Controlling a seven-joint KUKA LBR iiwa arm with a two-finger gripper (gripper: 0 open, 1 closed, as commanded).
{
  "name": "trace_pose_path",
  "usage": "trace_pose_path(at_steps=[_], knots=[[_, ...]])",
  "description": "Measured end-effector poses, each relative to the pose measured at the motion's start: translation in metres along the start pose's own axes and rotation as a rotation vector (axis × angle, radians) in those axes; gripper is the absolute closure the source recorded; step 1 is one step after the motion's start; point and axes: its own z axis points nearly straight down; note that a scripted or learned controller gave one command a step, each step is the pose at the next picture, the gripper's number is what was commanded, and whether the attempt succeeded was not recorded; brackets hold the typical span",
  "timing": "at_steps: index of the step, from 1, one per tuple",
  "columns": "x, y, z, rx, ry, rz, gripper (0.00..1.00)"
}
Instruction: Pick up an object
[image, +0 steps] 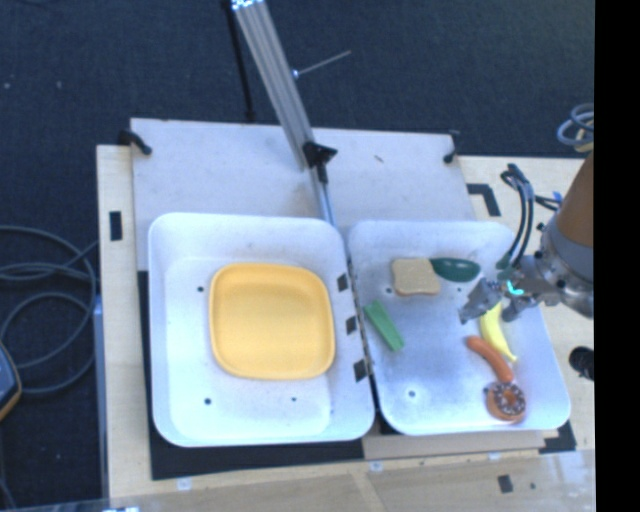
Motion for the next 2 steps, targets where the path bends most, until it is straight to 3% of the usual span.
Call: trace_pose_path(at_steps=[1,2], knots=[[0.000,0.000,0.000,0.000,0.000,0.000,0.00],[0.004,-0.002,0.061,0.005,0.001,0.001,0.00]])
